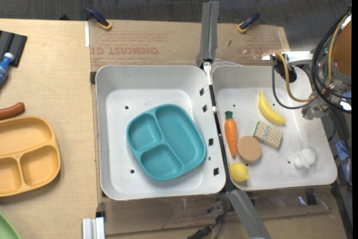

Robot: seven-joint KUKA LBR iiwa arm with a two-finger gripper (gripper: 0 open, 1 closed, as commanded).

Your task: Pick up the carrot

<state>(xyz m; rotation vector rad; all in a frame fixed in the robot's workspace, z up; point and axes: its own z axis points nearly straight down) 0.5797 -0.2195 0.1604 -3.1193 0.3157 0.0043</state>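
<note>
You have the carrot point(230, 134) lying in the right bin point(313, 179), hard against that bin's left wall at about nine o'clock from the bin's middle. Its green top points toward twelve o'clock and its orange tip toward six. Just beside it, at about four o'clock from the carrot, sits a round tan disc point(249, 149), close enough that the two look to be touching. A lemon point(239, 172) lies at six o'clock from the carrot, near the bin's front-left corner. At three o'clock from the carrot you see a speckled sponge-like block point(268, 135), and a banana point(271, 109) lies at one o'clock from it. A small white object point(305, 158) rests toward the bin's right side, at four o'clock from the block.

The left bin point(112, 120) holds a teal divided plate point(165, 141) near its middle.

The arm point(338, 64) comes in at the right edge, with cables looping in front of it, well apart from the carrot. You cannot tell the state of the pincer from here.

On the surface point(50, 64) at nine o'clock lie an orange divided tray point(25, 157) and a sausage point(11, 110).
</note>
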